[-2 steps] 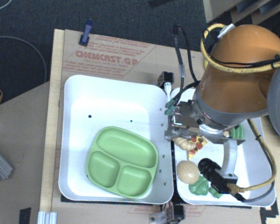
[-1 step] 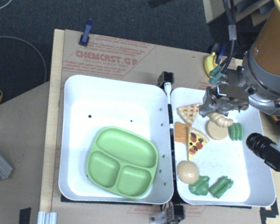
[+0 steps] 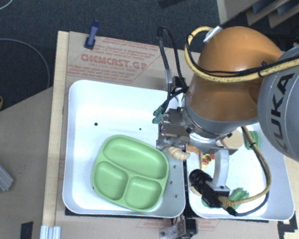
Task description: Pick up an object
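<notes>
Two white bins [image 3: 76, 134] on bench, green tray [image 3: 130, 172] in left bin, gripper [image 3: 181, 148] over divider, open/closed state unclear

"CHEMCAST GP" on the brown board [image 3: 116, 57]; "KUKA" letters on the arm [image 3: 289, 115].

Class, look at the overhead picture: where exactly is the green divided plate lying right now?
The green divided plate lies in the left white bin, toward its near right corner, beside the wall shared with the right bin, just below-left of the arm's wrist.
</notes>
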Controlling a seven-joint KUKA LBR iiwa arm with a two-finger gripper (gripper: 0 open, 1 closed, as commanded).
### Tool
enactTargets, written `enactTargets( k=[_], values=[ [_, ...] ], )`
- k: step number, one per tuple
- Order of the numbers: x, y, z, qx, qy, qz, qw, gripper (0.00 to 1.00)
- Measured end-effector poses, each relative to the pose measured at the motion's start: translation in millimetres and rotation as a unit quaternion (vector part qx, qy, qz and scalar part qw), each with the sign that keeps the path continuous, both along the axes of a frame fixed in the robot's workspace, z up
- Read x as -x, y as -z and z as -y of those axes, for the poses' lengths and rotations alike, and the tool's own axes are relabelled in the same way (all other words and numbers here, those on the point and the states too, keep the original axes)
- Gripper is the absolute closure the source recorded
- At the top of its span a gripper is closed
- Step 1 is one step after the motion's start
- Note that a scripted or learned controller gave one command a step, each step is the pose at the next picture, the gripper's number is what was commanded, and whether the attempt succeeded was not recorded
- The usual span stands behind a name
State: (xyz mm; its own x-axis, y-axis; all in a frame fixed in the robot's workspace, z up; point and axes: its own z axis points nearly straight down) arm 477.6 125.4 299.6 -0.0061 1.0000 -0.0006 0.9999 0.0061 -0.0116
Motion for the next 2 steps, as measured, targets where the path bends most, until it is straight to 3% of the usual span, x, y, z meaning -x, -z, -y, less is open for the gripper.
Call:
enactTargets(
  k=[1,2],
  values=[
    [-0.3,120.4,51.3,0.0004,0.006,0.001,1.0,1.0],
    [-2.9,-85.0,39.3,-0.0023,0.002,0.015,0.9999,1.0]
  ],
)
